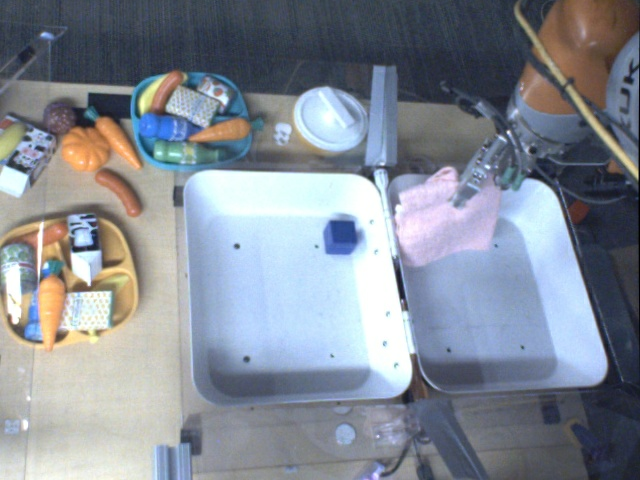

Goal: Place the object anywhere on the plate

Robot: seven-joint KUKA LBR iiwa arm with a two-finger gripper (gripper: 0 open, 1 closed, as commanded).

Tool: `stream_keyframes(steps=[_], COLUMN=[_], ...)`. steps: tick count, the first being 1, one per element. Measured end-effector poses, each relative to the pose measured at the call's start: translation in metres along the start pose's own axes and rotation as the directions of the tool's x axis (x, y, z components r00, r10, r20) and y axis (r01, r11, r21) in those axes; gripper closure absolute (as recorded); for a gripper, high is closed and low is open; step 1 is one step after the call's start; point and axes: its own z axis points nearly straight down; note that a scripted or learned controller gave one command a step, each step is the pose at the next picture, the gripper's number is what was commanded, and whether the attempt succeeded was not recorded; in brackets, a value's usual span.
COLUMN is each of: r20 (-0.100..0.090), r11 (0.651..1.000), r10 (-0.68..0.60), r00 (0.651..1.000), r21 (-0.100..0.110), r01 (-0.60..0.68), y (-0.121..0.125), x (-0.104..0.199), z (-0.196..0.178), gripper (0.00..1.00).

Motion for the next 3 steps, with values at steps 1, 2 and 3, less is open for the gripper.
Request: stream_keyframes(steps=[1,2,3], r20=[-0.001,-0.001,-0.001], r11=[0.921,0.851,0.849], r10=[-0.389,-0.526,-0.529], r00=[0.921,0.851,0.849], r21=[0.0,-0.001,-0.002], r01=[0.389,0.526,0.529], y=[0.024,0.049,0.064], x=[0.036,0.079,0.124], z=[0.007,-0.003,-0.007], gripper=[1.0,1.0,1.0])
